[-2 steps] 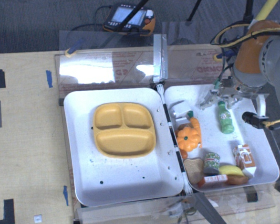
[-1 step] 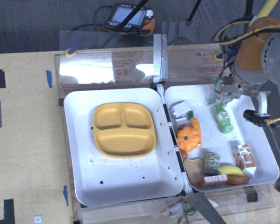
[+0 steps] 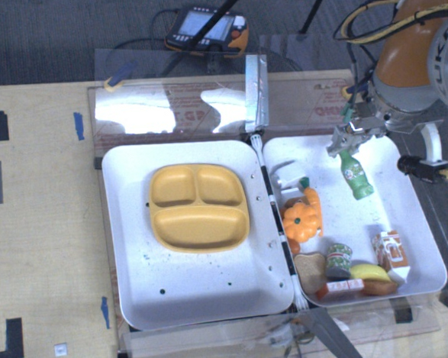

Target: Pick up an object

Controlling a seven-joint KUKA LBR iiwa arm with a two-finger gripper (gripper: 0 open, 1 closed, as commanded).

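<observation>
My gripper (image 3: 349,141) hangs over the back of the right bin (image 3: 418,214), below the grey wrist with its orange band. It is shut on the neck of a small green bottle (image 3: 356,176). The bottle dangles below the fingers, tilted, with its base toward the front right. The bin floor shows white around the bottle. Other objects lie in the same bin: an orange pumpkin (image 3: 302,220), a carrot (image 3: 312,199), a bread slice (image 3: 310,268), a small can (image 3: 338,259), a banana (image 3: 370,273) and a red-and-white carton (image 3: 390,250).
The left bin (image 3: 129,242) holds a yellow divided plate (image 3: 199,207). A raised rim (image 3: 265,202) separates the two bins. A clear panel and a metal post (image 3: 255,92) stand behind them. The pile of objects crowds the right bin's front.
</observation>
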